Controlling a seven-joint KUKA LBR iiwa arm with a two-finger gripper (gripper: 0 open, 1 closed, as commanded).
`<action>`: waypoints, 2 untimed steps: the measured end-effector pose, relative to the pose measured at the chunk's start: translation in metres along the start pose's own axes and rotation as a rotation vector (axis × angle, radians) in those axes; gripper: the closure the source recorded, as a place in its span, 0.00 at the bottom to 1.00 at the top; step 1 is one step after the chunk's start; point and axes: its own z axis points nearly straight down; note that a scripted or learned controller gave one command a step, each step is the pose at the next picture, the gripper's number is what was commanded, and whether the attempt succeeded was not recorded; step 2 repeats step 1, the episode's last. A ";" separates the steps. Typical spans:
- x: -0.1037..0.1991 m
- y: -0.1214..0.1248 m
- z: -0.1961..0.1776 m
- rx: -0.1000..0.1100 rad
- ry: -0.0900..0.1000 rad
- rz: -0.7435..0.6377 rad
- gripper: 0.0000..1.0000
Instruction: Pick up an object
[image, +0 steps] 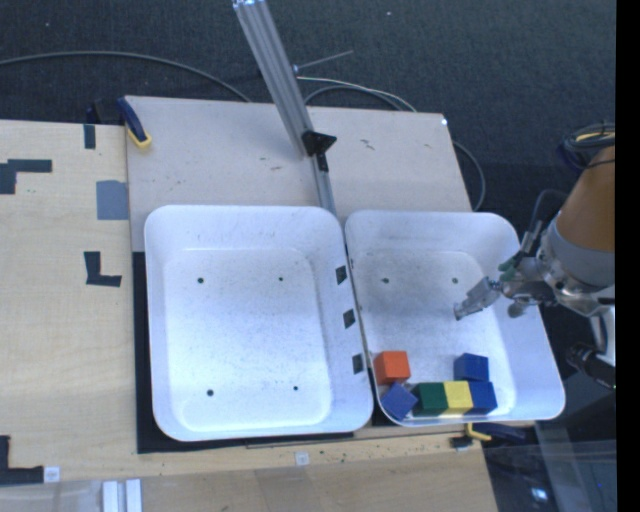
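1. Gripper (492, 297): at the right of the frame, over the right-hand bin (420, 235), just inside its right wall. Two fingers show, one pointing left and down, the other shorter beside it. They stand apart with nothing between them, so the gripper is released and carries no object.
2. Candidate objects: a cluster of blocks at the lower edge of the right-hand bin, below the gripper and apart from it. The orange block (392, 365) lies at the cluster's upper left. Below it runs a row, left to right: a blue block (398, 401), a green block (431, 398), a yellow block (458, 396) and a further blue block (483, 397). Another blue block (472, 367) sits above the row's right end.
3. Left-hand bin (165, 300): holds no blocks.
4. Progress, as judged: no block is lifted or touched. Descent onto a block, closure and lift all remain to be done.
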 end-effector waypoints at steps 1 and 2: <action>0.000 0.000 0.000 0.000 0.000 0.000 0.00; 0.000 0.000 0.000 0.000 0.000 0.000 0.00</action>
